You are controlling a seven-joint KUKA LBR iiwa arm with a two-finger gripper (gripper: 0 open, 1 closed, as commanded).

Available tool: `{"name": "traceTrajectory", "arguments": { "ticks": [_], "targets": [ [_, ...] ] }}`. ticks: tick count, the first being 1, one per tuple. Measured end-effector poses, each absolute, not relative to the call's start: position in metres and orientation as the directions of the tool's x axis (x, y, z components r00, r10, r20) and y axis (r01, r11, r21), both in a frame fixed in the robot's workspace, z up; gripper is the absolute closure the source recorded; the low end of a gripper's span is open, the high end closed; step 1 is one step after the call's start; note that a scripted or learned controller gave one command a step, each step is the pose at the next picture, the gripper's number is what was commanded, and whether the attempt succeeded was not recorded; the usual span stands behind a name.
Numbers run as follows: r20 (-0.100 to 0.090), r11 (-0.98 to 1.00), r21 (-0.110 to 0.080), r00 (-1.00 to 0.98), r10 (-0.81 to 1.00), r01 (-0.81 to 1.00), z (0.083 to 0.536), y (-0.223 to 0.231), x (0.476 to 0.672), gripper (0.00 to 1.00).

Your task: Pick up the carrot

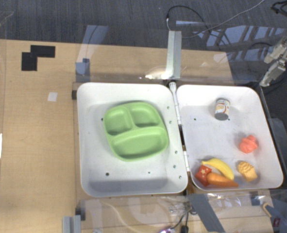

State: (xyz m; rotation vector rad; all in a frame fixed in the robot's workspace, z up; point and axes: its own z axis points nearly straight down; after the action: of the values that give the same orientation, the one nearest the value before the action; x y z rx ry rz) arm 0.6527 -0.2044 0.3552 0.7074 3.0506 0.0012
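**benchwatcher:** ok quick rundown, big stuff first. Wooden bench, and on it two shallow white bins side by side. I'll use the divider between them as my landmark. The left bin sits on one side of that divider with a green sectioned plate lying flat in it, roughly in the middle, not touching the walls.

**pickbot_fan:** and the right bin? that's where the food is yeah?

**benchwatcher:** yep. The carrot lies flat in the near corner closest to the divider, hard against the front wall. A banana lies just behind it, touching or close to it. A red strawberry-looking piece sits right by the carrot's thick end, nearest the divider. A small yellow-orange bumpy thing is just past the carrot's tip. A reddish-pink fruit sits farther back, well away from the divider, and a small can stands upright near the back.

**pickbot_fan:** gripper?

**benchwatcher:** the gripper is up beyond the right bin's far corner, well apart from the carrot. Too blurry there, can't tell how its jaws stand.
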Motion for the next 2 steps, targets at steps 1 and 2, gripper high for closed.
{"name": "traceTrajectory", "arguments": {
  "ticks": [1, 2],
  "targets": [
    [-0.01, 0.911, 0.002, -0.911, 0.413, 0.413, 0.333, -0.204, 0.637, 0.0],
    [-0.013, 0.861, 0.003, -0.861, 0.508, 0.508, 0.439, -0.205, 0.572, 0.0]
  ]
}}
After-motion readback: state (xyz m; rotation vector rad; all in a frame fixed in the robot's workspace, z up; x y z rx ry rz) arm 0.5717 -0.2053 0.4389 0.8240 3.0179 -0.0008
